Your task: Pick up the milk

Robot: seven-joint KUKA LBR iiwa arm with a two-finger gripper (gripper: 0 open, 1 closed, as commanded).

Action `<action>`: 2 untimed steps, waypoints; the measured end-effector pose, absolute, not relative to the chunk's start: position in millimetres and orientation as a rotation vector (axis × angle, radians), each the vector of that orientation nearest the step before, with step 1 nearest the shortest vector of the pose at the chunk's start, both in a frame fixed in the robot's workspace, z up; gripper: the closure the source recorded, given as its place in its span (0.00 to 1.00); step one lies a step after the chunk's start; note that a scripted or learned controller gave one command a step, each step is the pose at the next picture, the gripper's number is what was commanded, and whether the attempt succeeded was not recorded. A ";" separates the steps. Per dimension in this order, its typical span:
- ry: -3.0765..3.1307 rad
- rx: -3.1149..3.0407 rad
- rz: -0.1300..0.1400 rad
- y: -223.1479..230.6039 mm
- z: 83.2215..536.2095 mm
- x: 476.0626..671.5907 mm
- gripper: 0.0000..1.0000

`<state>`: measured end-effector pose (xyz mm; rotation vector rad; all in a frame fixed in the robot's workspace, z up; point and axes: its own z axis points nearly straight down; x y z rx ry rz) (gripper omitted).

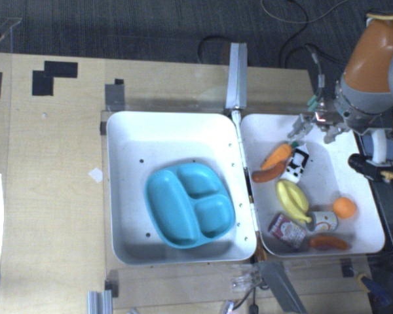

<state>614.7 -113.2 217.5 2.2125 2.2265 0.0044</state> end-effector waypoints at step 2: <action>2.095 2.322 0.019 -146.9 101.8 617.9 1.00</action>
